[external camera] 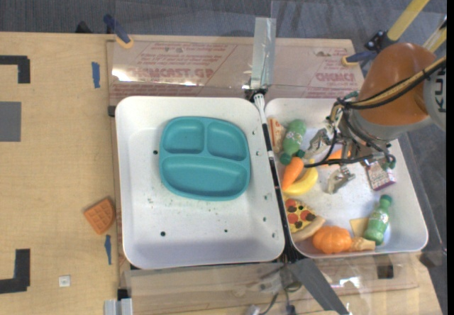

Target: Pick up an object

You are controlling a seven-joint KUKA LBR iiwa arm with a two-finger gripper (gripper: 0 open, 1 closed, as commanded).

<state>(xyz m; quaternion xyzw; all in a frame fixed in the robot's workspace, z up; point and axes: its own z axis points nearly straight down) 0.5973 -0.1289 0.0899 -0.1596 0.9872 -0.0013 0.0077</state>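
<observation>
The gripper (pixel 339 177) hangs low in the right bin (pixel 415 225), near the banana (pixel 303 180); whether its fingers are apart or grip anything is unclear. Its wrist hides the bin's upper part.

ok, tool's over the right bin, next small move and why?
Probably a short drop straight down. The tool hangs over bare floor of the right bin, with the banana to its left and a small carton to its right, nothing visibly held.
</observation>
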